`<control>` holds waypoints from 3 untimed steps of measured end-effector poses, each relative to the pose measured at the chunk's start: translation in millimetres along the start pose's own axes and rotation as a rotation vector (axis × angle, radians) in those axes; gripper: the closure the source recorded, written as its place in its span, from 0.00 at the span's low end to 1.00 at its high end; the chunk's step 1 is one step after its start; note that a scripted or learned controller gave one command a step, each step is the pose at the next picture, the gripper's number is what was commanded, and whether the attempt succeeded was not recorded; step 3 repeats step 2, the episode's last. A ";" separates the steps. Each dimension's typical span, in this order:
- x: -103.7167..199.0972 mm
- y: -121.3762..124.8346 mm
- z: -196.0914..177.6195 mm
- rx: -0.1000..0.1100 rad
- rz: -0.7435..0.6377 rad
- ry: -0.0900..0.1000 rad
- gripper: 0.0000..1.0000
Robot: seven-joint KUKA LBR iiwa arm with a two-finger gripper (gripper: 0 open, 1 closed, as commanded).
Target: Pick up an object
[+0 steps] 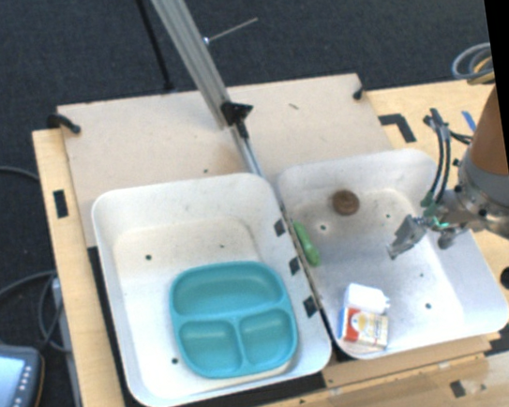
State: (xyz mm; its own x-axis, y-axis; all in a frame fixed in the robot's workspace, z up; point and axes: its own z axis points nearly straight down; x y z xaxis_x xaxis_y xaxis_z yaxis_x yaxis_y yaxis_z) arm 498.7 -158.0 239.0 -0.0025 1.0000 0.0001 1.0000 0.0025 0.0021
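No readable text; print on small red-white carton (364, 316) too blurred to read.

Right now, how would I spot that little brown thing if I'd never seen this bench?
Find the right-hand white bin, the one the grey arm reaches over. Look toward its far wall, left of the pincer: the small round brown object lies there alone. Its neighbours differ plainly: a green piece by the dividing edge and a white-and-red packet at the near rim.
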 end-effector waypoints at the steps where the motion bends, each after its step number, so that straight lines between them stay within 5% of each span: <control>1: -1.2 1.2 -11.3 -0.004 0.003 -0.001 1.00; 2: -45.7 60.2 31.3 0.002 0.006 -0.005 1.00; 3: -45.7 60.2 31.3 0.002 0.006 -0.005 1.00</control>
